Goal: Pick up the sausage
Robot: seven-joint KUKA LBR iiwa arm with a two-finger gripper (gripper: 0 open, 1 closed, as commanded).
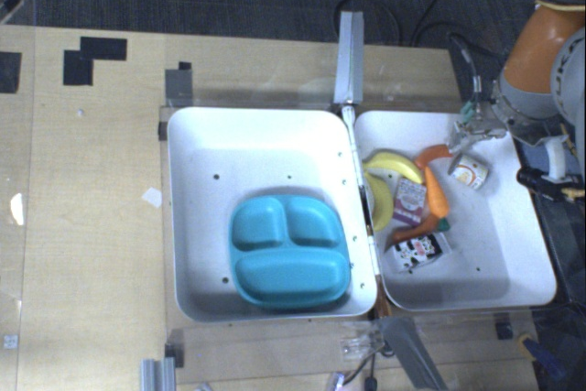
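Reddish-brown sausage (412,233) lies beside the carrot (437,192) (fingers (473,131) above: grip state unclear)

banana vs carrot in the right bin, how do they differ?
The banana is yellow; the carrot is orange. The banana is curved and lies near the divider; the carrot is straighter, tapered, and sits further right, under the hand. Both share the right bin.

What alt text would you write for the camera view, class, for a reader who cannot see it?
A grey robot arm reaches from the right, its gripper above the right white bin, which holds bananas, a carrot, a small cup and packets. The left white bin holds a blue divided tray.
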